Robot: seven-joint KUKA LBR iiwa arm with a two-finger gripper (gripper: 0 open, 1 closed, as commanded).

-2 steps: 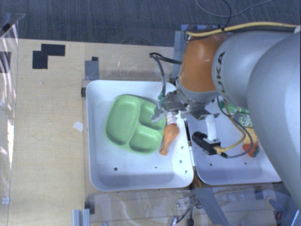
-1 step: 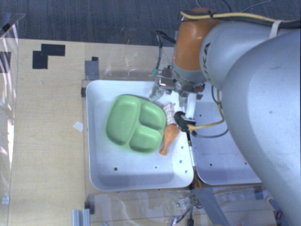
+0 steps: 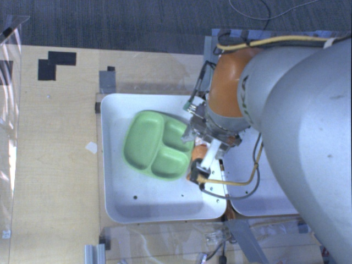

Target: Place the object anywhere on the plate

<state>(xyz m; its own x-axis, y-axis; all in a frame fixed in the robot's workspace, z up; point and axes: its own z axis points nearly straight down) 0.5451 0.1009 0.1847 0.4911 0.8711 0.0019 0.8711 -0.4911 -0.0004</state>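
While my arm leans in over the seam between the two bins, I read the scene around the green plate. That plate lies in the left bin, toward its upper right, tilted a little, with one large compartment on its far side from the arm and two smaller ones nearer the arm. It sits there as the drop target, and nothing lies on it that I can make out.

My gripper hangs just beside the plate's near edge, at the corner by the lower small compartment. The orange band and the wrist block the view from above, so I cannot tell how the hand is set, nor whether it carries anything. A small orange patch shows just beside the plate's edge, tucked against the tool. I judge that to be the object, but it is too hidden for me to say whether it rests on the bin floor or is lifted.

A yellow cable loops off the tool, away from the plate, and hangs over the right bin; it has slack because the wrist is bent low.

My judgement: the object is at the plate's rim, not yet on it. The next move calls for a short shift over the nearest compartment, taking care not to nudge the plate.
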